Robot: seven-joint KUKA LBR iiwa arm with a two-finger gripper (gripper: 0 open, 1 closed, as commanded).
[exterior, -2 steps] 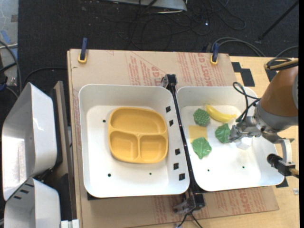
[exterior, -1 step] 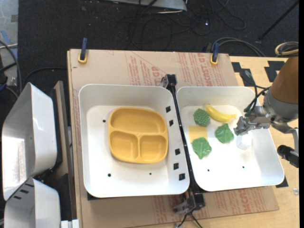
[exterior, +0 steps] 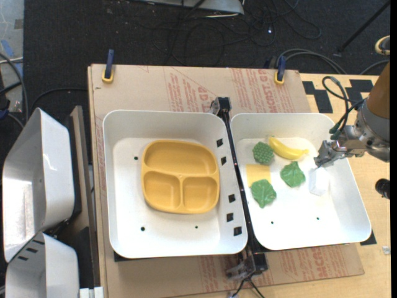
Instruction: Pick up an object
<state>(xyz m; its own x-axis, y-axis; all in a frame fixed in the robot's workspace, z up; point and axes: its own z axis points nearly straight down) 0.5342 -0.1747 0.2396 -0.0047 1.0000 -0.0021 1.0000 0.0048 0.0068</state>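
The right bin (exterior: 338, 219) holds a yellow banana (exterior: 288, 149), a dark green knobbly piece (exterior: 263, 153), two green leafy pieces (exterior: 293, 175) (exterior: 263, 192), a flat yellow square (exterior: 254, 172) and a small pale translucent item (exterior: 318, 182). My gripper (exterior: 324, 156) hangs over the right side of this bin, just right of the banana's tip and just above the pale item. It looks apart from both. Nothing is visibly held in it.
The left bin (exterior: 124, 228) carries a yellow divided plate (exterior: 181, 176). A black clip strip (exterior: 231, 166) runs between the bins. Blue clamps (exterior: 108, 67) (exterior: 280, 67) sit on the cardboard's far edge. White tubs (exterior: 34, 179) stand at the left.
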